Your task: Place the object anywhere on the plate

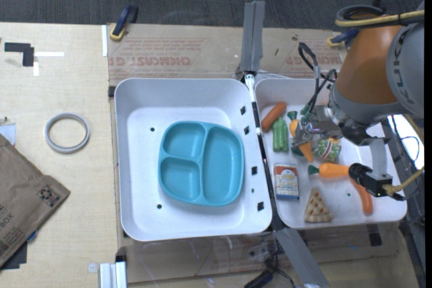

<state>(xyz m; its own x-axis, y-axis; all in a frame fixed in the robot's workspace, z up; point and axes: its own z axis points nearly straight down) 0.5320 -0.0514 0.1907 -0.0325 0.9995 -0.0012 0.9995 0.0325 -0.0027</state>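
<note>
- Watching the gripper [309,131] from the overhead camera: it hangs low in the right bin [398,212], down among the toy food.
- Grip state: I cannot tell. The wrist and cabling hide the business end, and nothing is plainly held.
- Directly under and beside it sits a mixed clump [325,145] of green and orange pieces; individual items there are too jumbled to name.
- Just to its camera-left lie a green pod [280,136] and a sausage [273,115]. Toward the camera from it: a carrot [333,171], a small carton [287,181], a waffle wedge [316,206].
- The plate [201,163], blue with three compartments, sits well apart to the gripper's camera-left, in the left bin [135,145], past the wall between the bins. Nothing rests on it.
- Step, my judgement: the pick; transfer not begun. Target is likely something in the clump, though I cannot say which piece.
- Next move calls for: a confirmed hold, a straight lift clear of the neighbours, height enough to cross the wall, then release anywhere over the plate.
</note>
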